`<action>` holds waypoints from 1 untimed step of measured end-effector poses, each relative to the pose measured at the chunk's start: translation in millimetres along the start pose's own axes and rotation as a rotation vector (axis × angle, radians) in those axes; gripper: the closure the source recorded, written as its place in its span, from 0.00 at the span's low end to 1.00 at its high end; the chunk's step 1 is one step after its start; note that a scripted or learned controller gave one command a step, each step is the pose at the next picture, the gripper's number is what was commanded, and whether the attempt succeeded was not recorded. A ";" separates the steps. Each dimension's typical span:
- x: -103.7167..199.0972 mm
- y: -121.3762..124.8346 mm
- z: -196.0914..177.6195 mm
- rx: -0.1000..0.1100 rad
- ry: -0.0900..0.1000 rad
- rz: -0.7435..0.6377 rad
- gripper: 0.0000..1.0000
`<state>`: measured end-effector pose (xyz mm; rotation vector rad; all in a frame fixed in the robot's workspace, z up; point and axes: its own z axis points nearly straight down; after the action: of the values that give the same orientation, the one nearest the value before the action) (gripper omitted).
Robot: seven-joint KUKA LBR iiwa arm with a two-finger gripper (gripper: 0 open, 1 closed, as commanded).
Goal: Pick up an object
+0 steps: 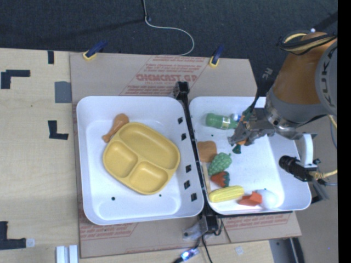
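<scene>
Here, the gripper (pixel 242 137) hangs just beside the green bottle (pixel 221 121); whether it grasps anything, cannot tell.

Seen from above, two shallow white bins sit side by side on a bench. The left bin (pixel 90 163) holds a yellow divided plate (pixel 141 156) with a tan toy drumstick (pixel 114 127) at its upper left edge. The right bin (pixel 260 163) holds a green bottle (pixel 219 121), toy corn (pixel 225 193), other toy foods, and the arm's claw (pixel 240 139) lowered near the bottle.
</scene>
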<state>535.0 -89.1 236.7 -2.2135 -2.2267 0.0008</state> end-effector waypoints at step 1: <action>45.3 13.9 2.1 0.000 0.000 -0.001 1.00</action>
<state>548.7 -43.8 234.6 -2.2126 -2.2271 0.0005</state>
